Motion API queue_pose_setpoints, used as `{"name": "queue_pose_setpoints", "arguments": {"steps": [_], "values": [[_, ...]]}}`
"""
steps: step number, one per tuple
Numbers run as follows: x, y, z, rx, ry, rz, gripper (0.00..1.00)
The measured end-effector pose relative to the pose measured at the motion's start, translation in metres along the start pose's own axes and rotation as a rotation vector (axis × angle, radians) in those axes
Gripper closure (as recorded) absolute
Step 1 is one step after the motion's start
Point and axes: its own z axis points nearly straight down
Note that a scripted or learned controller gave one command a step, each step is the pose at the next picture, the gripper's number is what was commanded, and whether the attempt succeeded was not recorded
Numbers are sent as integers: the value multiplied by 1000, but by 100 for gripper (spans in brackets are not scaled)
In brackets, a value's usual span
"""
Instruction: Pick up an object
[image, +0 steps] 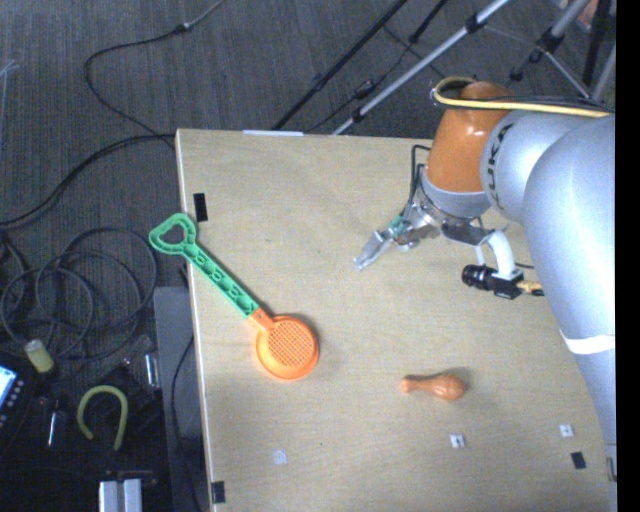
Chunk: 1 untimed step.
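We cannot tell whether the gripper (368, 256) is spread or pressed together: its tip is small and pale against the board, and nothing shows between it. Much of the arm (560, 200) is cut off at the right edge, and the orange band (465, 140) above the wrist blocks our sight of the joint behind it. A small black part (488, 278) with a cable hangs just beside the wrist; we cannot make out what it is.

The surface we see is a flat tan board (330, 180) with a few small dark and pale marks near its edges. Around it lies dark grey carpet, with black cables (70, 290) looped on the left and stand legs (440, 50) crossing at the top.

On the board, a strainer (240, 305) lies flat at the left, green handle pointing up-left, orange mesh head toward the middle. A small orange pear-shaped toy (437, 385) lies on its side lower down, well apart from the gripper, which hovers over bare board. Nothing stands between the gripper and either thing.
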Motion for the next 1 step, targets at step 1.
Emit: {"name": "queue_pose_setpoints", "arguments": {"steps": [1], "values": [[0, 0, -9, -2, 1, 1, 100]]}}
